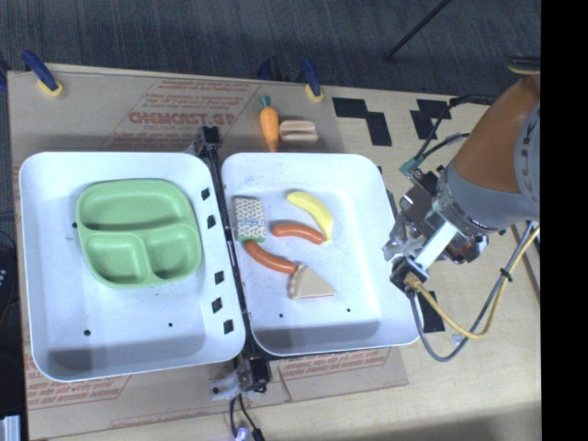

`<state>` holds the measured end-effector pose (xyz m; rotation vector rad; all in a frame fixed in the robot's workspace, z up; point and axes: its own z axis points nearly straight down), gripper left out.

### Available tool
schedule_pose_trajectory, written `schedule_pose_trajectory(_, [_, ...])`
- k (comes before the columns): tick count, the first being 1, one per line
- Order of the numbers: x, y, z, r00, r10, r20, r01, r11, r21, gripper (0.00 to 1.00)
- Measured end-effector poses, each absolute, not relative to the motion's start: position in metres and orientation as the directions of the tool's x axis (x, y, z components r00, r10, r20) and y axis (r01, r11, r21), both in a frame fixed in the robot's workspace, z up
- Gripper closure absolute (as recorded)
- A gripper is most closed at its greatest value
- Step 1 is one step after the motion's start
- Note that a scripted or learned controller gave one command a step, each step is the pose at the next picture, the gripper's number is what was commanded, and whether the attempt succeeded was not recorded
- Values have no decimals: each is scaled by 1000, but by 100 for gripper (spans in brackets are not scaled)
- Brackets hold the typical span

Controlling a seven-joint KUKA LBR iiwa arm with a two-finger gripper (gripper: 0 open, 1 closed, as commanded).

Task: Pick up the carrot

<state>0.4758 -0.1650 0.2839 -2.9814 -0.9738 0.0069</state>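
Note:
The carrot (268, 127), orange with a green top, lies on the cardboard just behind the right bin's (367, 324) back rim, outside both bins. My gripper (404, 244) hovers over the right rim of the right bin, well to the right of the carrot and nearer the front. Nothing shows in its grasp.
A small bun sandwich (298, 132) lies right of the carrot. The right bin holds a banana (310, 211), two sausages (297, 231) (269, 257), a sandwich wedge (310, 286) and a patterned block (248, 217). A green divided tray (138, 231) sits in the left bin (46, 329).

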Motion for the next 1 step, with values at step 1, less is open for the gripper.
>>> schedule_pose_trajectory(1, [476, -211, 336, 660, 751, -1, 751, -660, -3, 100])
